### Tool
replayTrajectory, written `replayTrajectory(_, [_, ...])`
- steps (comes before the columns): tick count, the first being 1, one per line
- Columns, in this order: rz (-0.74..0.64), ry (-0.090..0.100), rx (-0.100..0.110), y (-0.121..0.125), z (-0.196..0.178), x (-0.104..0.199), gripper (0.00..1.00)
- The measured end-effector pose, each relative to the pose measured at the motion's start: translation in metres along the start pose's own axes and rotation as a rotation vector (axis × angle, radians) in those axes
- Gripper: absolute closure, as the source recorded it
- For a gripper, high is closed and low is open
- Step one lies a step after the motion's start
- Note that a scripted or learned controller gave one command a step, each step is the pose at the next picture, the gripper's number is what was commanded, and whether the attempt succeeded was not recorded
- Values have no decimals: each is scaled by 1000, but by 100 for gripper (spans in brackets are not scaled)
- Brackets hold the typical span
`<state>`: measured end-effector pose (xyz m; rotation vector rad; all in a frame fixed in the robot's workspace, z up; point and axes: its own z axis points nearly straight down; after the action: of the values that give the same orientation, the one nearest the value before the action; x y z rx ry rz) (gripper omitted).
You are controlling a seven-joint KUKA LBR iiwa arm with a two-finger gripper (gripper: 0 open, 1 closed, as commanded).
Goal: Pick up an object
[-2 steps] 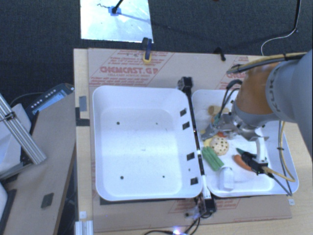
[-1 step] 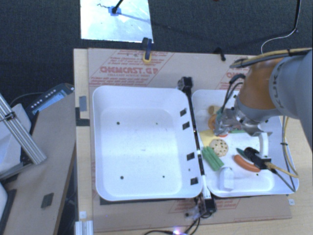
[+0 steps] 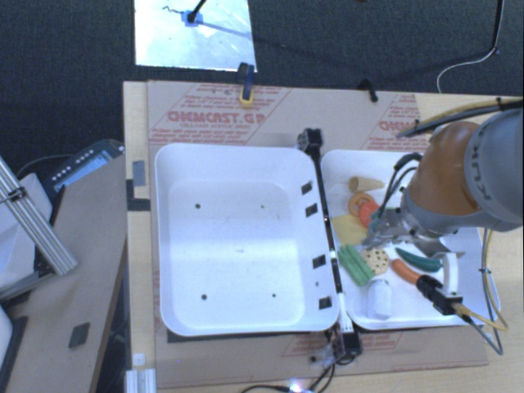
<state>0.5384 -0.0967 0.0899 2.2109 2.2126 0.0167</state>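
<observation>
Pincer point(image 3: 378, 234): low in right bin, right of frame centre; open or clenched, cannot tell.
Objects point(image 3: 365, 260): clustered along right bin's left side, beneath and beside pincer.
Right bin point(image 3: 344, 164): right half.
Left bin point(image 3: 237, 236): centre.

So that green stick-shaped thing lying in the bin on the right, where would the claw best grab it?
Probably across the middle of the green piece, coming straight down from above. It lies flat and is long and narrow, so the fingers should close across its short width. The yellow piece and the speckled round piece crowd it, so the lower end looks freer.
</observation>
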Motion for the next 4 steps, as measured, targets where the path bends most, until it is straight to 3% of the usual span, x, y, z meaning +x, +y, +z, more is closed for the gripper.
replayTrajectory(1, [1,-3,7,62,-23,-68,100])
replayTrajectory(2, [-5,1,14,40,6,-22,100])
replayTrajectory(3, [-4,1,10,43,-7,-24,100])
replayTrajectory(4, [2,3,19,-23,5,-21,100])
